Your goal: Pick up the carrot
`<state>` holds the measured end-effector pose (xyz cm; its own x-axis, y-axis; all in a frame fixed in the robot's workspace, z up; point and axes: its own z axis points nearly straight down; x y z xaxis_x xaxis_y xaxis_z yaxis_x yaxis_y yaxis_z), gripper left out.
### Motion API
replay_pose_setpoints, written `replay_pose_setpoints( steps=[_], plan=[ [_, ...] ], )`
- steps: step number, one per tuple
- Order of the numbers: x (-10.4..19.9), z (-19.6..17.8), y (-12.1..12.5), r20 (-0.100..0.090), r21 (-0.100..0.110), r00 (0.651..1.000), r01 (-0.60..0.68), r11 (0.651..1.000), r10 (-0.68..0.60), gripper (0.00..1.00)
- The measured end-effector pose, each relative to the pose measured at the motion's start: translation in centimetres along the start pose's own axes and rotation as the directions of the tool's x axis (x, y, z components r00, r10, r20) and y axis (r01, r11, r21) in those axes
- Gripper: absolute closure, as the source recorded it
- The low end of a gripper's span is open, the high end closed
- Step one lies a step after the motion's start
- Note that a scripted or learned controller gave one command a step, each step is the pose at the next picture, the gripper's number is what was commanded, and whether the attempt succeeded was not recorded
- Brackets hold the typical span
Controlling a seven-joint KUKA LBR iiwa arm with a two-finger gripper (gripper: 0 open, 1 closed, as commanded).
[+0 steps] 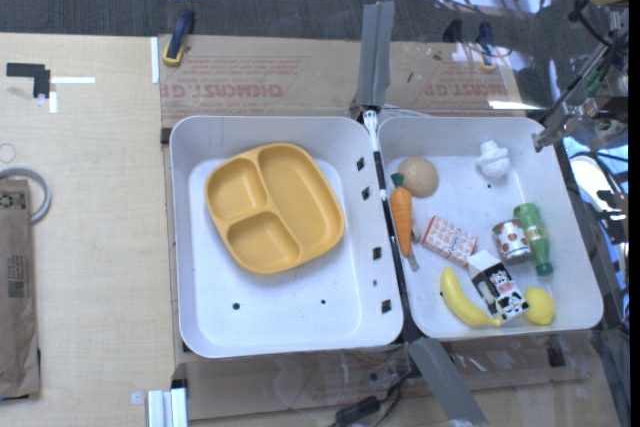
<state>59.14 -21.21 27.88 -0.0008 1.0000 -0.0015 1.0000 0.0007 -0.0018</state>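
Note:
The carrot point(400, 212) is orange with a green top and lies in the right bin point(455, 147), close along its left wall, with the green end pointing away from me. The gripper point(560, 123) hangs over that bin's far right corner at the view's right edge, well apart from the carrot. It is seen partly and against clutter.
A tan ball point(420, 177) sits just right of the carrot's top, and a red-and-white box point(448, 239) lies beside its tip. Farther right are a white figure point(492, 158), a can point(510, 238), a green bottle point(533, 237), a banana point(462, 300) and a black-and-white carton point(500, 287). The left bin point(290, 330) holds a yellow divided plate point(275, 207).

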Motion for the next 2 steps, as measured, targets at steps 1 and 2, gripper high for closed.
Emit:
replay_pose_setpoints(
  steps=[1,2],
  plan=[
    [6.0,6.7,-1.8,-0.001,0.000,0.967,0.255,0.967,-0.255,0.00],
    [10.2,14.8,-7.9,-0.001,0.000,0.902,0.432,0.902,-0.432,0.00]
  ],
)
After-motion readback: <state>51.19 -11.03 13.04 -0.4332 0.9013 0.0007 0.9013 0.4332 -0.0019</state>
